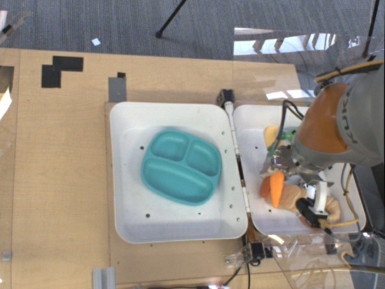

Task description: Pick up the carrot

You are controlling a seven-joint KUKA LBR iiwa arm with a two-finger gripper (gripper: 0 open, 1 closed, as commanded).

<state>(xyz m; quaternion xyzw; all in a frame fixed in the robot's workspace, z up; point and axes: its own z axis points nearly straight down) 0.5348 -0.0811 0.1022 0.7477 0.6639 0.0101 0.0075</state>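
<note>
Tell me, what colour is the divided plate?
Teal, seen in the camera view: the divided plate in the left bin.

Pale wooden worktop [60,179] with black tape patches [60,70] near the far left corner. Beyond it, grey ribbed carpet floor [108,14], crossed by a thin dark stand leg [178,9]. Bright glare on a clear panel [289,42] at upper right.

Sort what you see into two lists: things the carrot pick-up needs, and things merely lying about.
Needed: carrot; gripper above it; right bin holding it.

Lying about: teal divided plate; left bin; yellow item; tan item.
</note>
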